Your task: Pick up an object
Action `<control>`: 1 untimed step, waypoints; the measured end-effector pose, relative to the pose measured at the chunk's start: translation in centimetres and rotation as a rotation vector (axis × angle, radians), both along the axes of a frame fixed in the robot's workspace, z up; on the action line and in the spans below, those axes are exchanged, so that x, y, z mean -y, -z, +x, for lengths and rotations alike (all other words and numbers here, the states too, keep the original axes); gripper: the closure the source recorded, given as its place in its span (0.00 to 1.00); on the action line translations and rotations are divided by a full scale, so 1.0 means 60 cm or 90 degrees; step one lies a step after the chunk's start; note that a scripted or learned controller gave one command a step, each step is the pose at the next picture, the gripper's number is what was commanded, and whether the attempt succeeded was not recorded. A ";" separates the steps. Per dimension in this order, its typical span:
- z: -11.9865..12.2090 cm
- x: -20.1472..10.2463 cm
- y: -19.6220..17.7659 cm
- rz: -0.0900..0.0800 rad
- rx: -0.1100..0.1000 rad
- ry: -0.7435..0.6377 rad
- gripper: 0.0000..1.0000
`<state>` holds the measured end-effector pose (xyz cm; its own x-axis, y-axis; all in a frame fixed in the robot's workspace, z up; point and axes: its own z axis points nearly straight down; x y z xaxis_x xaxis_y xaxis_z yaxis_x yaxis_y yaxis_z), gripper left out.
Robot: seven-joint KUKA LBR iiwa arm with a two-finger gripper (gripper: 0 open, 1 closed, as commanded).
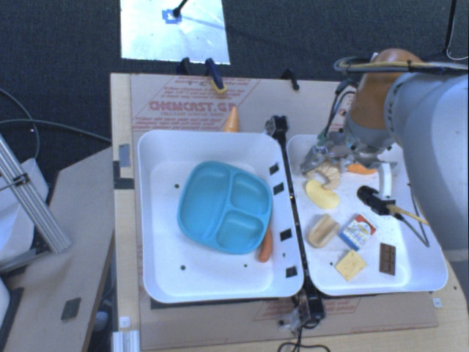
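Hand point(320, 160) sits low at the right bin's point(432, 270) back-left corner, right over a pale croissant-looking piece point(327, 173). Can't tell if it's open; nothing visibly gripped.

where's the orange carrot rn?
In the camera view the orange carrot lies in the left white bin, against the lower-right edge of the blue divided plate, close to the black-clipped divider between the bins.

Beyond the pale wooden worktop point(124, 218): dark blue-grey carpet point(58, 50), carrying a shiny square metal sheet point(174, 20). Clamped at the worktop's far edge, a brown printed cardboard sheet point(192, 105). At left, a slanted silver aluminium rail point(29, 196).
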<state>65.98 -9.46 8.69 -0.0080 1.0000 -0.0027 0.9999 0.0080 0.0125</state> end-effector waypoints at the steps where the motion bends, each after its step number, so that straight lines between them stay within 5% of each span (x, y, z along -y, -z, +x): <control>1: -0.071 0.022 0.004 0.001 -0.008 0.005 0.00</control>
<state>61.71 -10.76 8.44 -0.0007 1.0000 -0.0004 1.0000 0.0007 -0.0004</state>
